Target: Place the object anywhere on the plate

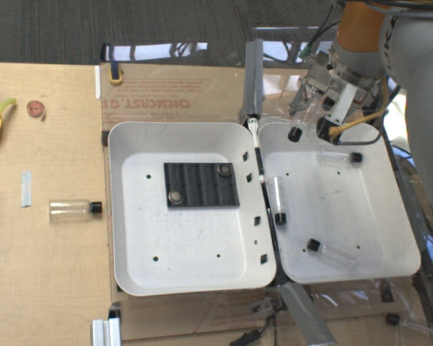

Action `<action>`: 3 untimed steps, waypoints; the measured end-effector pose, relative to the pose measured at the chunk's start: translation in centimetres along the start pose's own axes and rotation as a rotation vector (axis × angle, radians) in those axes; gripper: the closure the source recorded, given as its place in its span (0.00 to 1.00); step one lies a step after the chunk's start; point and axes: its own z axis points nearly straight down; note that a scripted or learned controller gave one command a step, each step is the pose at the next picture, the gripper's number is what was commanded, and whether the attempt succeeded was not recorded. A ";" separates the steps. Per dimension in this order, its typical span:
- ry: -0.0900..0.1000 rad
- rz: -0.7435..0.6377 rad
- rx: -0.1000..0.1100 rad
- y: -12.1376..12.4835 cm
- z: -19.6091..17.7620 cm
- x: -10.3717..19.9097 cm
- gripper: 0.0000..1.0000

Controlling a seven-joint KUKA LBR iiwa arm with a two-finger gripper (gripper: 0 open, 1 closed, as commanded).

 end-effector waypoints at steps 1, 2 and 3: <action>0.000 -0.140 0.001 -7.9 6.7 -5.6 1.00; 0.000 -0.095 -0.001 -1.9 3.0 -1.8 1.00; 0.001 0.013 -0.002 4.0 -4.4 -8.6 1.00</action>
